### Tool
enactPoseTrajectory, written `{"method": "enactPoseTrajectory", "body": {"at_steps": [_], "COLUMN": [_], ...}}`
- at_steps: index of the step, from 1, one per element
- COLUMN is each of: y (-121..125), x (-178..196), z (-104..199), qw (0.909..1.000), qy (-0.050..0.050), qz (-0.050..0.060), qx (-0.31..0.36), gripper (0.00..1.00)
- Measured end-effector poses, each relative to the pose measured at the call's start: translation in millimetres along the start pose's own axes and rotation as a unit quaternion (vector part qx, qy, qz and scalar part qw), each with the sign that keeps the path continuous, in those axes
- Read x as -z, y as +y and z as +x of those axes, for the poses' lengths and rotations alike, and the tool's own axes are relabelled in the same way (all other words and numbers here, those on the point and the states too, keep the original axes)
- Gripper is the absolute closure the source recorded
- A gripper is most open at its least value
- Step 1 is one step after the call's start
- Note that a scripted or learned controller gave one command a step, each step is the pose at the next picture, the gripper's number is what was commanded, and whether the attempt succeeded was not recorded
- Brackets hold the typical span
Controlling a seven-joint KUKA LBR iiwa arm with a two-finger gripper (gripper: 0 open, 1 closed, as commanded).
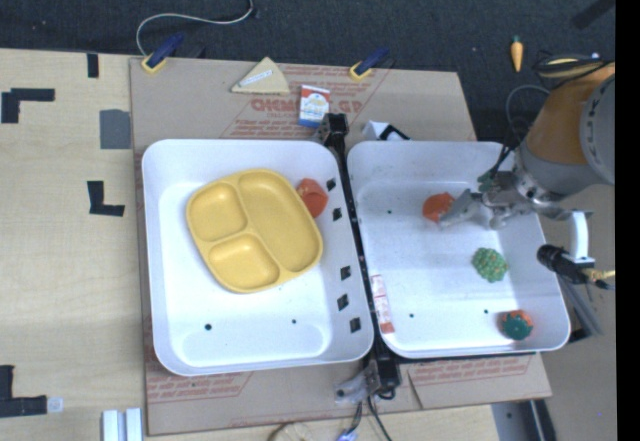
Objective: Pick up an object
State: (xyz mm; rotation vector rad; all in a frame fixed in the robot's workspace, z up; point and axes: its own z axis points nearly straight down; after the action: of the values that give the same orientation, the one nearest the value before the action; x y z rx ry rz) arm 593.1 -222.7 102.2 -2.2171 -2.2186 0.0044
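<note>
Camera view | left bin (170,329): yellow divided plate (254,228), red object (313,197) beside it | right bin (440,329): orange-red object (436,207) at gripper (462,209) tip, finger state cannot tell; green broccoli-like piece (490,264) mid-right, green-red item (516,325) near corner; centre-left floor open

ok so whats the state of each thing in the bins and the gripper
yellow tray: flat in left bin, nothing in it
tomato: left bin, touching the tray's edge
orange ball: right bin, at the gripper tip
broccoli: loose, right bin
green-red toy: loose, right bin corner
</note>
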Motion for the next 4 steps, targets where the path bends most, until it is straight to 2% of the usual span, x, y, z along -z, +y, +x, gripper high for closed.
{"method": "enactPoseTrajectory", "body": {"at_steps": [1,2,3,4], "y": [30,66,29,30], "x": [-12,-15,-15,-5], "z": [43,44,76,76], "qw": [1.0,1.0,1.0,1.0], "qy": [0.0,-0.002,-0.002,-0.003], "qz": [-0.002,-0.004,-0.004,-0.006], "qx": [0.001,0.001,0.0,0.001], "gripper": [0.0,0.0,0.0,1.0]}}
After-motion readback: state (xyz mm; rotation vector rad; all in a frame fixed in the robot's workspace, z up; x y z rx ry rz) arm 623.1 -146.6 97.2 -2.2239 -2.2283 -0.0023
